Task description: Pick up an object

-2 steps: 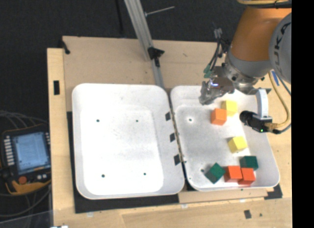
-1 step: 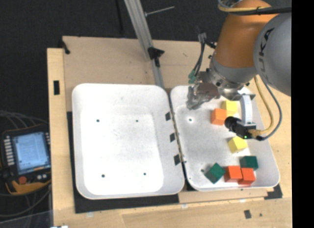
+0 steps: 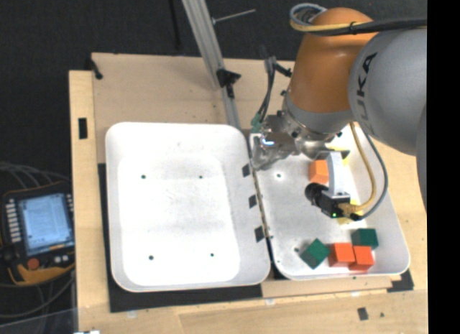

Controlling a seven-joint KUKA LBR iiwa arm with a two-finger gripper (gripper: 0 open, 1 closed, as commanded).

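Note:
My gripper (image 3: 267,149) hangs under the grey and orange wrist, over the far left corner of the right bin (image 3: 287,203), close to the wall between the two bins. An orange block (image 3: 317,171) lies a short way to its right, partly covered by a white and black part of the arm (image 3: 332,190). Along the bin's near edge sit a dark green block (image 3: 314,253), two orange blocks (image 3: 342,253) (image 3: 364,257) and another green block (image 3: 366,238). None of these touches the gripper.
The left bin (image 3: 180,203) lies beside the right one, with black clips (image 3: 254,201) along the shared rim. A slanted metal pole (image 3: 208,45) rises behind the bins. A yellow cable (image 3: 370,182) loops from the arm over the right bin. A tablet (image 3: 43,221) lies off the bench at left.

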